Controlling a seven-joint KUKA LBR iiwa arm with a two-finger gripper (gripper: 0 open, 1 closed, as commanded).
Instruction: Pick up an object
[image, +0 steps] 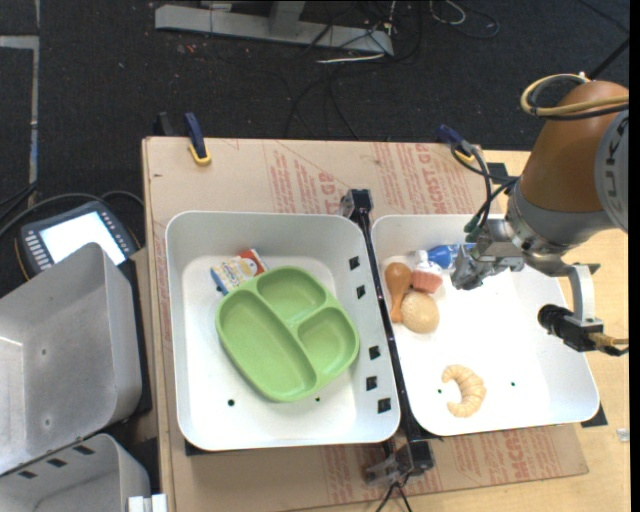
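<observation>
Basically a two-bin pick setup, nothing lifted yet. Far left, off the bench, grey boxes (60, 350) and a lit screen (70, 238) sit on the dark floor, not part of the task.

Left bin (190, 330): a green divided plate (288, 332) lies flat, filling much of the floor, with a small printed packet (238, 270) tucked at its upper-left edge, partly under the rim. Likely just clutter spread for random grasp tries; the plate is wide and shallow, probably awkward for a two-finger pinch.

Right bin (560, 400): a cluster sits against the left wall, with an orange-brown pear-like piece (399, 280), a pale round bun-like item (420, 313) touching it, a pink piece (428, 282) and a blue-white item (442, 258) just above. A curled cream croissant-like toy (464, 389) lies apart, lower down, in open space, so it looks the easiest target.

The gripper (472, 268) is low over the upper part of the right bin, just beside the blue-white item; cannot tell its state, and nothing is visibly held. It seems lined up for the cluster.

Surface: cardboard sheet (300, 170) under both bins, clamps (198, 148) at the back edge. Cables trail across the dark floor behind.
</observation>
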